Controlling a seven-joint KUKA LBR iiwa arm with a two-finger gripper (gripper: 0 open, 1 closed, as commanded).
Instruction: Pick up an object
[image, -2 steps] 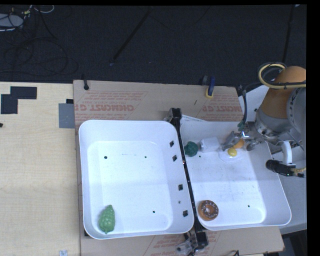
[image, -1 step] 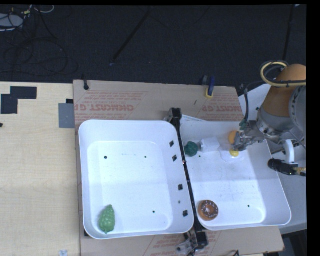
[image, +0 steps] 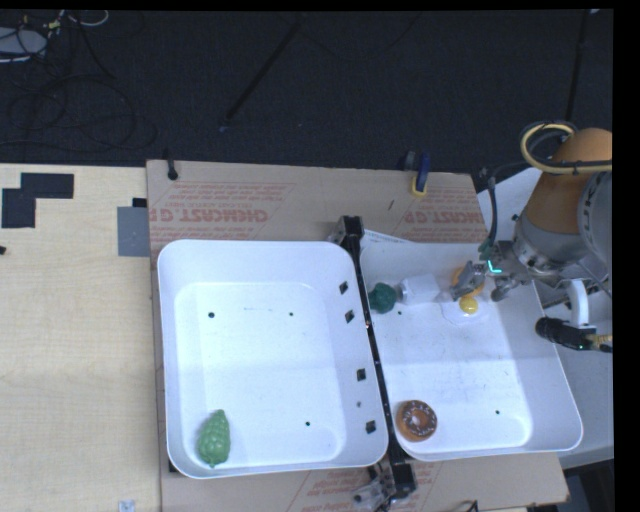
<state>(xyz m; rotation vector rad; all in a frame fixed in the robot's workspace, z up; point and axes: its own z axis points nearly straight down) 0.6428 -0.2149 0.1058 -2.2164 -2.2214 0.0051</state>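
Note:
My gripper (image: 468, 288) reaches in from the right and hangs low over the back of the right bin (image: 540, 425). A small yellow object (image: 468, 306) lies right under its fingertips; I cannot tell whether it sits between them. A dark green ball (image: 382, 297) rests at the back left of the right bin, beside a pale clear piece (image: 420, 288). A brown doughnut (image: 416, 420) lies at that bin's front left corner. In the left bin (image: 170, 300), a leafy green object (image: 213, 438) sits at the front left.
A black divider (image: 365, 350) runs between the two bins. Both bins stand on a cardboard sheet (image: 260, 205). A blue and yellow clamp (image: 421, 175) stands at the cardboard's back edge. The arm's orange band (image: 565, 190) fills the right side.

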